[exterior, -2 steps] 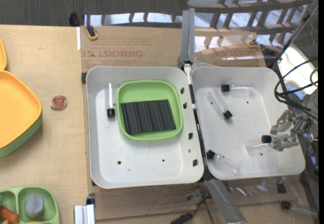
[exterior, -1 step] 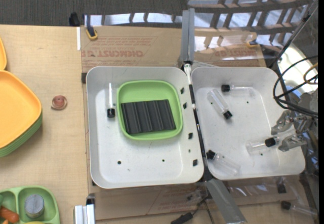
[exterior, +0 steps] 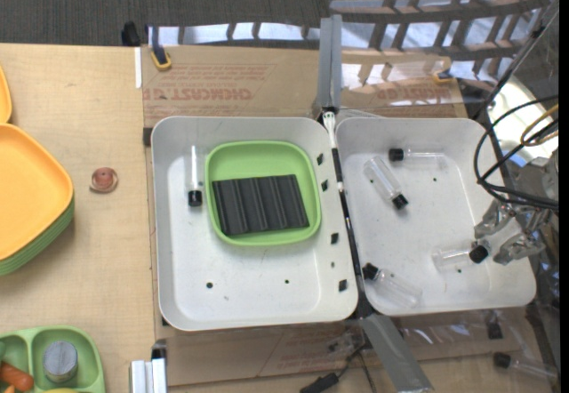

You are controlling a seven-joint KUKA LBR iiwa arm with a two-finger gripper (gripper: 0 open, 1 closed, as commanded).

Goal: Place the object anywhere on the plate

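Observation:
A green square plate (exterior: 260,152) lies in the left bin (exterior: 249,293) with a black ribbed slab (exterior: 260,204) on it. A clear tube with a black cap (exterior: 193,178) lies just left of the plate. The right bin (exterior: 427,213) holds several more capped clear tubes: one at the back (exterior: 413,154), one below it (exterior: 388,183), one at the front left corner (exterior: 385,283) and one at the right (exterior: 455,255). My gripper (exterior: 500,236) hangs low over the right bin's right edge, right beside that last tube's black cap.
Stacked orange plates (exterior: 31,196) and a small red knob (exterior: 104,179) sit on the wooden bench to the left. A green divided tray (exterior: 44,360) is at the bottom left. Black cables (exterior: 498,160) loop above the gripper, and a slatted frame (exterior: 427,27) stands behind the bins.

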